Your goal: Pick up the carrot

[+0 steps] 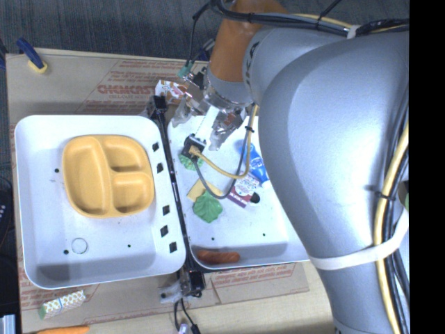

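Two white bins side by side on bench: left bin (35, 207), right bin (268, 225). Carrot (218, 257) at 6 o'clock of right bin, lying flat along near wall, well clear of other items. Green leafy item (207, 208) beyond it toward centre, touching yellow slice (197, 189). Purple packet (241, 196) and blue packet (254, 165) at 3 o'clock of centre, beside arm. Yellow divided plate (108, 175) centred in left bin. Gripper (217, 132) at 12 o'clock of right bin, well apart from carrot; spread or pressed together, impossible to tell
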`<state>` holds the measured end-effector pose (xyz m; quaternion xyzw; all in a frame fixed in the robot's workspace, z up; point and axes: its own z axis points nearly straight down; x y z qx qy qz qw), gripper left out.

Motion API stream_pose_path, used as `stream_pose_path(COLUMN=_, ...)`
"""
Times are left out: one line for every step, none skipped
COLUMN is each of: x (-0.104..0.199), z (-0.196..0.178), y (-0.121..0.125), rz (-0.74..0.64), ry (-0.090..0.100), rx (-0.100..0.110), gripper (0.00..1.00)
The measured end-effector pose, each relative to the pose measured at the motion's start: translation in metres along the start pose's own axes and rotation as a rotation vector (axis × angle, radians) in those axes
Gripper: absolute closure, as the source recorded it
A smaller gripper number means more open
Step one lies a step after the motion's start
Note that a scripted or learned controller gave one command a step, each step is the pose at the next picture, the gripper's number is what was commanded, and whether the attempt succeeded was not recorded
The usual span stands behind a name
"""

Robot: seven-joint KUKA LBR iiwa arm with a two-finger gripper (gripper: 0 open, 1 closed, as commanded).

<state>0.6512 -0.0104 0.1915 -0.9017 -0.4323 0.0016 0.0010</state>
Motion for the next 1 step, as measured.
stream_pose_path(x=-0.0149, z=0.0001, y=-0.0323, rz=0.105, ry=-0.001, rx=0.003, gripper=0.00)
